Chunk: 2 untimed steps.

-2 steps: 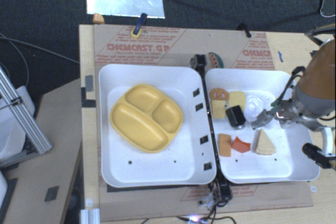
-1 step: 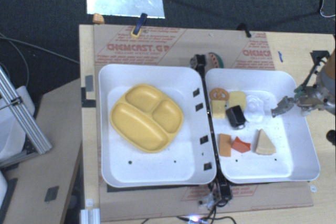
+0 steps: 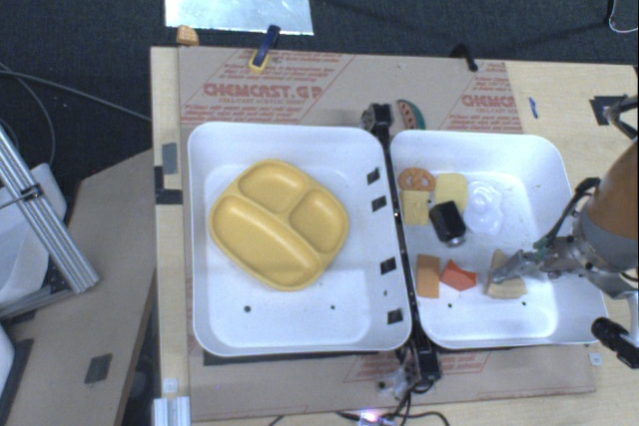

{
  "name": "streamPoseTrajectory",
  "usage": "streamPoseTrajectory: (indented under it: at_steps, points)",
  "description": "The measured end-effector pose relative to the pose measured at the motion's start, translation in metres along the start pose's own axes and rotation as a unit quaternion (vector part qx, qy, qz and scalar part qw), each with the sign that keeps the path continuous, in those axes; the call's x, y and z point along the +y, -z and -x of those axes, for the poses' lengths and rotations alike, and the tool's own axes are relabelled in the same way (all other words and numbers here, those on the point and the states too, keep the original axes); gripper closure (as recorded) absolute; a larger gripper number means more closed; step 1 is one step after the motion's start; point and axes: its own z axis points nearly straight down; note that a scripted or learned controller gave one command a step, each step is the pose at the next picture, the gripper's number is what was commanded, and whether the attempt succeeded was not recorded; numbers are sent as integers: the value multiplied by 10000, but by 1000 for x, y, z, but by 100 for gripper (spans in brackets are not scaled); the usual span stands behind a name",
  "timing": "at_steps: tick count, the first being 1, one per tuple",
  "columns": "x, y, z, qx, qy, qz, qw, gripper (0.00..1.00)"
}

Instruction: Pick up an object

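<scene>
Left bin: one yellow divided tray, lying flat near its centre, apart from the sorting stock.

Right bin: small items clustered toward its left wall. Pretzel and pale yellow block toward the far edge; black cylinder just below them; clear plastic piece beside it; tan block and orange-red wedge toward the near edge.

Gripper: low over a tan piece near the bin's near-right area, apparently the candidate for pickup. Jaws' opening cannot be told; no hold is evident.
</scene>
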Motion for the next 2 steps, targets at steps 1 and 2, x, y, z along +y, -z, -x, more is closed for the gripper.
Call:
streamPoseTrajectory:
  at_steps: [1,2]
  points:
    - [58,-11,-51,-9,73,37,10000,0]
    - [46,149,-137,-2,92,102,9999,0]
